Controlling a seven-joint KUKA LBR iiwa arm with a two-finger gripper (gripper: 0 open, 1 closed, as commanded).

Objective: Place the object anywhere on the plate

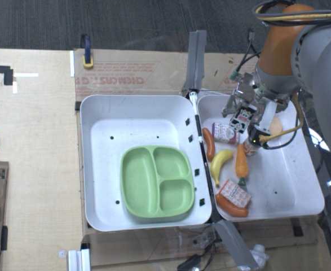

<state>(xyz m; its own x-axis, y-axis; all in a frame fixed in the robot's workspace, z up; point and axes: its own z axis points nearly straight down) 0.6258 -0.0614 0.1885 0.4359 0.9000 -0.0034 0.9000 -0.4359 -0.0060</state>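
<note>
Seeing my gripper (245, 123) low in the right bin (300, 202), upper right of frame; can't tell its state. Food items below it. Green plate (157, 180) left bin, centre.

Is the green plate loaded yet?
Empty: the green plate in the left bin shows three bare compartments.

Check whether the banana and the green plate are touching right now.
Apart. The camera view shows the banana in the right bin, while the green plate lies in the left bin, with both bins' walls between them.
</note>
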